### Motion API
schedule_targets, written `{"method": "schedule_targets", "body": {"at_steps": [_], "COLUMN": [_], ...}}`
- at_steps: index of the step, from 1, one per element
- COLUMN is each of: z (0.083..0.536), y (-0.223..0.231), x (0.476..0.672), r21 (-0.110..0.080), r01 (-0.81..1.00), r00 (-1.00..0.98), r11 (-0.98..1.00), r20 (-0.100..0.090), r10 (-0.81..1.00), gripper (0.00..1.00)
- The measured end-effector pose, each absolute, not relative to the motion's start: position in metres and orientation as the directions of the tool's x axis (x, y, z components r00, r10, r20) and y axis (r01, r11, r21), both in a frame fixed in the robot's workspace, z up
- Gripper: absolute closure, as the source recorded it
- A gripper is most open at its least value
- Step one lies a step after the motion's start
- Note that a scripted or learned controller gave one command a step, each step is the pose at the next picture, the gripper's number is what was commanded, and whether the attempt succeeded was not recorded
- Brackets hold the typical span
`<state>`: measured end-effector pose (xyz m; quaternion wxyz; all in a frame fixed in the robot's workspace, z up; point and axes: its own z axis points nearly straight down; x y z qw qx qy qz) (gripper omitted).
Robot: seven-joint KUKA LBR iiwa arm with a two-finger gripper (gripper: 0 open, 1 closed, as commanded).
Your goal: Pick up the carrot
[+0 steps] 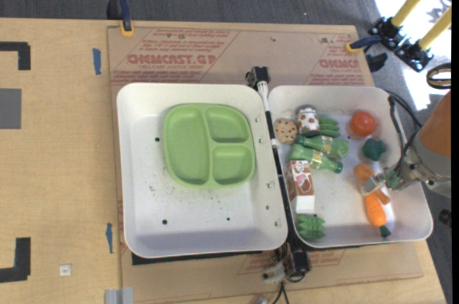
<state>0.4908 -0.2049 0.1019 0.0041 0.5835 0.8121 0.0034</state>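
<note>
The carrot (375, 210) is orange with a small green tip and lies near the front right corner of the right bin (344, 238). My gripper (386, 183) hangs just above the carrot's upper end, at the tip of the arm (434, 146) that comes in from the right. The view is too small and cluttered here to show whether the gripper touches the carrot. A small orange piece (363, 171) sits just left of the gripper.
The right bin also holds a red tomato (363, 122), a dark green vegetable (374, 148), green bottles (319, 152), a cookie (285, 129), a brown packet (301, 179), a white block (305, 204) and a leafy green piece (310, 226). A green divided plate (209, 145) lies in the left bin (143, 209).
</note>
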Motion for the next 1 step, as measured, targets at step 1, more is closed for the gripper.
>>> {"method": "schedule_targets", "body": {"at_steps": [1], "z": [0.1911], "y": [-0.1345], "x": [0.4969], "r21": [0.002], "r01": [0.968], "r00": [-0.25], "r11": [0.25], "r20": [0.0], "r10": [0.968], "gripper": [1.0]}}
